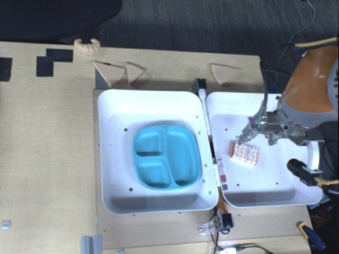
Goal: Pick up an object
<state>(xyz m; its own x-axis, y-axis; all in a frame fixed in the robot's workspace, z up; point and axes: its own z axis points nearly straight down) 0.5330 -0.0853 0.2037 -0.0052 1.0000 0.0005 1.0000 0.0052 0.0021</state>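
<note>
A small red-and-white patterned packet (244,154) lies flat in the right bin (265,194), near its left wall. My gripper (257,138) hangs just above and to the right of the packet, at the end of the grey arm with the orange band (312,83). Its fingers are spread open; one fingertip (241,139) points down at the packet's upper left corner. Nothing sits between the fingers. A blue divided plate (167,155) lies in the middle of the left bin (114,142).
A black part of the arm's mount (302,172) overhangs the right bin's right side. Cables and a connector (222,224) lie at the front between the bins. Cardboard wedges (119,70) stand behind the bins.
</note>
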